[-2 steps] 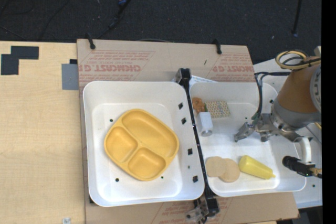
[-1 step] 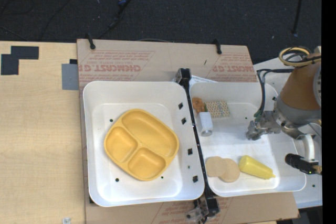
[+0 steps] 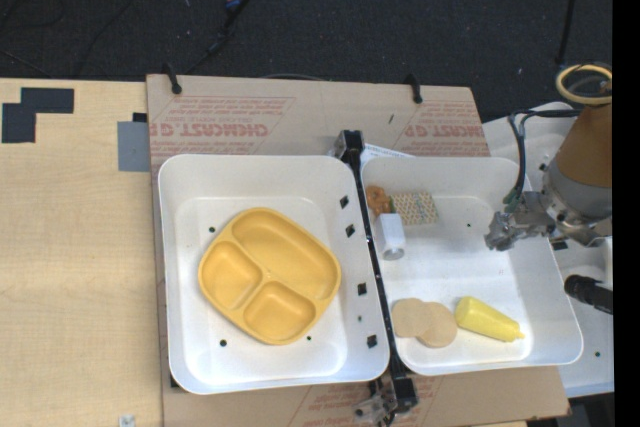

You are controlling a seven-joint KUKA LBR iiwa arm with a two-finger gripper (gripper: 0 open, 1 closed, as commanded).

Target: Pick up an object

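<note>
Hovering over the right bin's [image 3: 560, 315] right rim, the claw [image 3: 503, 233] hides its grip state, clear of the yellow object [image 3: 488, 319].

The arm [image 3: 585, 150] is running off the view's right edge. The gripper [image 3: 505, 233], over the right bin's [image 3: 560, 340] right rim, is too blurred to read.
</note>
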